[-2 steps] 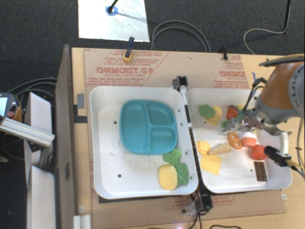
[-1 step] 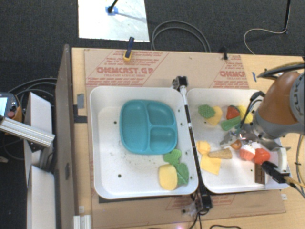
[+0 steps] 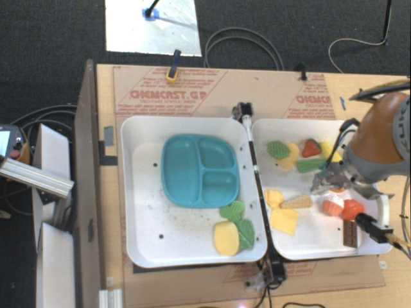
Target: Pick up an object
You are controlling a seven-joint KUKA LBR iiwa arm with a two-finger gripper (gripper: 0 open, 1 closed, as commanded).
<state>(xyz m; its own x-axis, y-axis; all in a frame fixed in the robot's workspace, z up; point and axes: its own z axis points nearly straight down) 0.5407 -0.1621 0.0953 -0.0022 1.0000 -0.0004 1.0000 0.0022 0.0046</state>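
The bench (image 3: 192, 88), a brown board with red print, carries 2 shallow white bins side by side. The left bin (image 3: 144, 236) holds a teal divided plate (image 3: 200, 171) near its middle, with a yellow toy (image 3: 226, 238) and a green leafy toy (image 3: 239, 220) touching each other just below it. The right bin (image 3: 308, 252) is crowded with small play foods, any of which could be the thing to lift: a green piece (image 3: 278, 149), a red piece (image 3: 311, 148) and a long green piece (image 3: 310, 165) near the top, a yellow wedge (image 3: 284, 221) and a tan cone-shaped piece (image 3: 297, 202) lower down, and an orange-red piece (image 3: 342, 207) to their right beside a brown bar (image 3: 350, 233). The grey arm with its orange band (image 3: 384, 133) reaches in from the right, its gripper (image 3: 329, 179) low over the right bin between the long green piece and the orange-red piece; how wide it stands cannot be told, and nothing is seen held in it.
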